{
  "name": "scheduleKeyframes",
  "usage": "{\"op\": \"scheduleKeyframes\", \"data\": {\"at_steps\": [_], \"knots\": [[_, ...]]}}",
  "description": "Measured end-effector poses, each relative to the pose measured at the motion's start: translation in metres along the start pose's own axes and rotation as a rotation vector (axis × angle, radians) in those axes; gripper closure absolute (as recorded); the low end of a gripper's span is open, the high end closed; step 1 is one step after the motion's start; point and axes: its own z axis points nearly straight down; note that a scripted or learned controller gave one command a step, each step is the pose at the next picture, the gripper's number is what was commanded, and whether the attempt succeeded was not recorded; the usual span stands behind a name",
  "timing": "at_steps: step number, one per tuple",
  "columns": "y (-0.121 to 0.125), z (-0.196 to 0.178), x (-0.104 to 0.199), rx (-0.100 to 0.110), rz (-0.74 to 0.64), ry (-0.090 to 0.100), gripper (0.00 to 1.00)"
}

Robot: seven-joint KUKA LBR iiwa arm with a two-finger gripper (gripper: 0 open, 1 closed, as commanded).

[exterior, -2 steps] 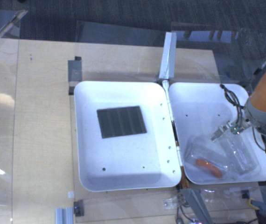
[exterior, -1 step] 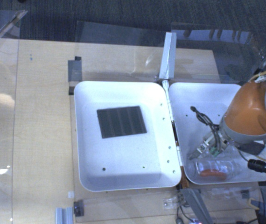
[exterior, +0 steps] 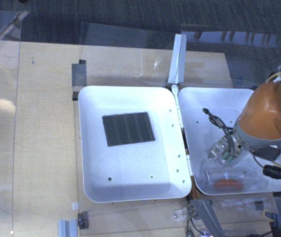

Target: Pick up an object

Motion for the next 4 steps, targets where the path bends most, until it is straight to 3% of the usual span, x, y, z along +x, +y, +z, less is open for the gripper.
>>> {"op": "scheduleKeyframes", "data": {"at_steps": [1, 2, 3, 4], "knots": [[0.0, 0.0, 0.0, 0.0, 0.0, 0.0, 0.0], [0.04, -0.082, 0.008, 0.016, -0.054, 0.015, 0.0], [-0.007, -0.078, -0.009, 0.02, 0.173, 0.014, 0.0], [-0.022, 0.013, -0.045, 0.006, 0.098, 0.004, 0.0]]}}
